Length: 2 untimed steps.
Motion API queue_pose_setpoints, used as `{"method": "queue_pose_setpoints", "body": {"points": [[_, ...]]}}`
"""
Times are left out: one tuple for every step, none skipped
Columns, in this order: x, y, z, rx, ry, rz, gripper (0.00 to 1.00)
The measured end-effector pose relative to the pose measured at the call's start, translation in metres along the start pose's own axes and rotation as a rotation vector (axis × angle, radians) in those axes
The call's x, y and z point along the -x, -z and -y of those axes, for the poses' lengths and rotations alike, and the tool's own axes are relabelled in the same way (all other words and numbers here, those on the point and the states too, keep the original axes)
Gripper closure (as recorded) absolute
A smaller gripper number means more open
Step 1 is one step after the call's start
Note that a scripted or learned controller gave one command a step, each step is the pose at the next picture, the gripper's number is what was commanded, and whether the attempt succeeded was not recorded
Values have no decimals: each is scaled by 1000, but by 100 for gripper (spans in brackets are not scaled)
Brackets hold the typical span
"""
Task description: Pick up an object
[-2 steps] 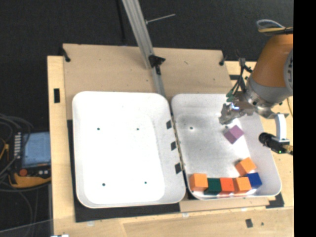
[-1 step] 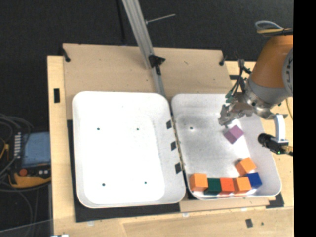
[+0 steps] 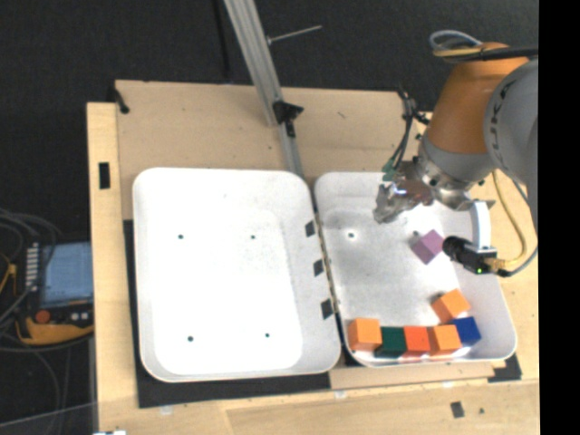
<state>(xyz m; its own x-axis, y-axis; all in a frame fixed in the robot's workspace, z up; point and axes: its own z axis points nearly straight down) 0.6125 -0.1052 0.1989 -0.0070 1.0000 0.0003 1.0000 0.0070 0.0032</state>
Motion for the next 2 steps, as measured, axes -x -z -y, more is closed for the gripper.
{"method": "queue_pose_setpoints", "body": {"points": [[-54,-1,-4,-4,0,-2,100],[-104,17,-19,0,1,-1,100]]}}
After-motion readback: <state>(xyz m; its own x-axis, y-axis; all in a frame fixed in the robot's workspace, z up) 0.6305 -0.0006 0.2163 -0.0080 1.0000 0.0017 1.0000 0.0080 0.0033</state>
